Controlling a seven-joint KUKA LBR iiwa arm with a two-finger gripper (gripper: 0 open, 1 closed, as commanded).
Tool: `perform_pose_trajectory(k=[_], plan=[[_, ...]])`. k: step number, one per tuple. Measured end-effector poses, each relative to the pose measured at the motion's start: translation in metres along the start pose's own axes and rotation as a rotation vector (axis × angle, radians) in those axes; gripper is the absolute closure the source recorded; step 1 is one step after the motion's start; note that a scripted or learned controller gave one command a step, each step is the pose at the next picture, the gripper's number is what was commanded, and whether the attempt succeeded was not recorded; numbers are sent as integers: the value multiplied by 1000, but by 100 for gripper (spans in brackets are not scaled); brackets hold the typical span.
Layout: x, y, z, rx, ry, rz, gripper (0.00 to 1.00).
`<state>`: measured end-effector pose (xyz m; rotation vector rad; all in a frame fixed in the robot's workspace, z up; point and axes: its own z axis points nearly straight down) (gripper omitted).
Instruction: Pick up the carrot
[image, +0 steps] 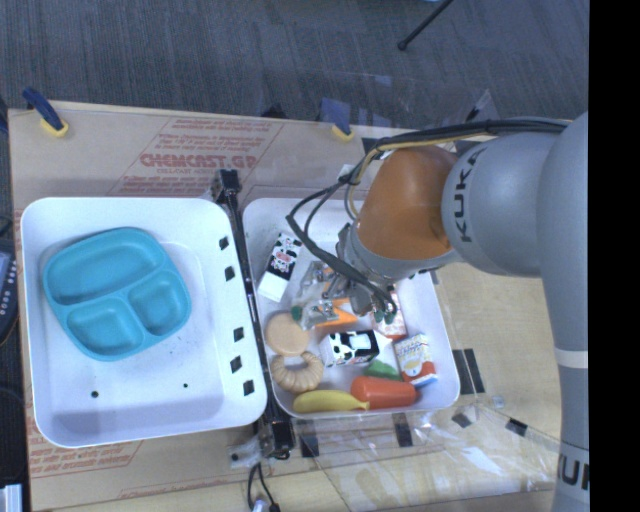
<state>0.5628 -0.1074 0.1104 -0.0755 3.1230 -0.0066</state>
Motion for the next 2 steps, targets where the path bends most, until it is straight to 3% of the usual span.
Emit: perform_pose_trajectory(k=[1, 2], plan=[[54, -9, -35, -4, 12, -29, 100], [18, -7, 10, -3, 3, -498, 100]])
